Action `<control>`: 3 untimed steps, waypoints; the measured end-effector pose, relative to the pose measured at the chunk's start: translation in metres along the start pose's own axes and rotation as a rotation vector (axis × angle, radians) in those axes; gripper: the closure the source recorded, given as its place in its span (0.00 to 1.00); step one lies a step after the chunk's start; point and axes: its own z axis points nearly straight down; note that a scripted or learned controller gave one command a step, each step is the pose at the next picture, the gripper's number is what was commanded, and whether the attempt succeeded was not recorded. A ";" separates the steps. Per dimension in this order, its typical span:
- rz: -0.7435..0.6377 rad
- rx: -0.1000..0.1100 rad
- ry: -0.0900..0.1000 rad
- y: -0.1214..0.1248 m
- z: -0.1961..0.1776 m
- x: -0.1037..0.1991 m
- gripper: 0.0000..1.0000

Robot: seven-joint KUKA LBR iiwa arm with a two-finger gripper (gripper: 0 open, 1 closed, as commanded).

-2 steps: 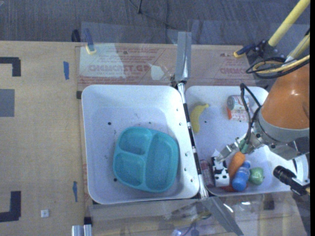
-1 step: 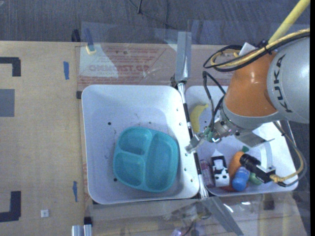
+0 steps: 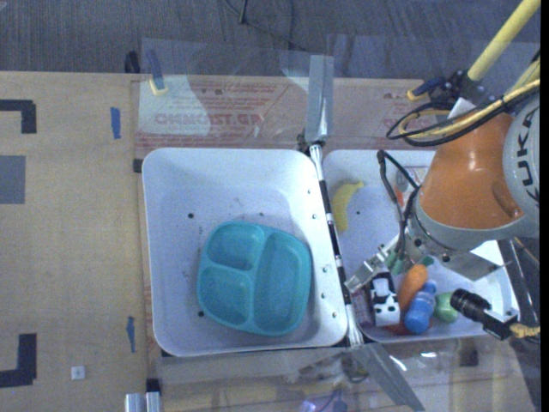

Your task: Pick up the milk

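Observation:
The milk [image 3: 385, 304], a small white carton with black cow patches and a red top, lies near the front left corner of the right bin [image 3: 371, 221]. My gripper [image 3: 376, 269] hangs just above and behind the carton, under the orange-banded wrist [image 3: 467, 187]. The wrist hides much of the gripper, and nothing shows as lifted. An orange carrot [image 3: 414, 282] and a blue bottle [image 3: 419, 310] lie tight against the carton's right side.
A yellow banana [image 3: 345, 202] lies at the right bin's back left. A green item [image 3: 445, 309] sits beside the blue bottle. The left bin [image 3: 171, 196] holds a teal divided plate [image 3: 255, 277]. A metal divider [image 3: 330, 230] runs between the bins.

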 end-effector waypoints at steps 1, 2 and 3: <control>0.111 -0.001 -0.001 -0.038 0.071 -0.063 0.00; 0.534 -0.002 -0.003 -0.067 -0.083 -0.109 0.00; 0.325 -0.001 -0.001 -0.027 0.000 -0.044 0.00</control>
